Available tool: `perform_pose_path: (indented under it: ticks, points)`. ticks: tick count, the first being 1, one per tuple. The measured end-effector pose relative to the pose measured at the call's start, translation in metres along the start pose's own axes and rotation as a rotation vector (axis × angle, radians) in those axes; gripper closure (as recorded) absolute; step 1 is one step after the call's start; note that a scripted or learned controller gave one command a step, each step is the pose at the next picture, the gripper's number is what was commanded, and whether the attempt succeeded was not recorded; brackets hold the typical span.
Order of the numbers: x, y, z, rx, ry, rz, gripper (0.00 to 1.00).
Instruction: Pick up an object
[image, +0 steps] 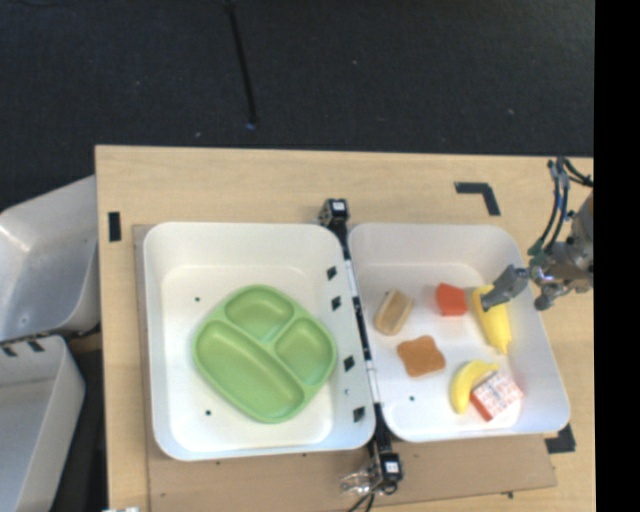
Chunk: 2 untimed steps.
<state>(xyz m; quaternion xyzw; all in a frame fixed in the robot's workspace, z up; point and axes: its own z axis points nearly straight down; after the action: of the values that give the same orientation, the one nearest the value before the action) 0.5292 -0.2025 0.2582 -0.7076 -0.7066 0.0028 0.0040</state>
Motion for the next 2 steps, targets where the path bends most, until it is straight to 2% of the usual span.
perform_pose_path:
  ticks: [1,2]
  points:
    - [0.000,0.002,-0.006,-0.011,-0.002,-0.002,0.00]
    - [-0.001,0.001,0.036,-0.007,-0.003,-0.001,0.00]
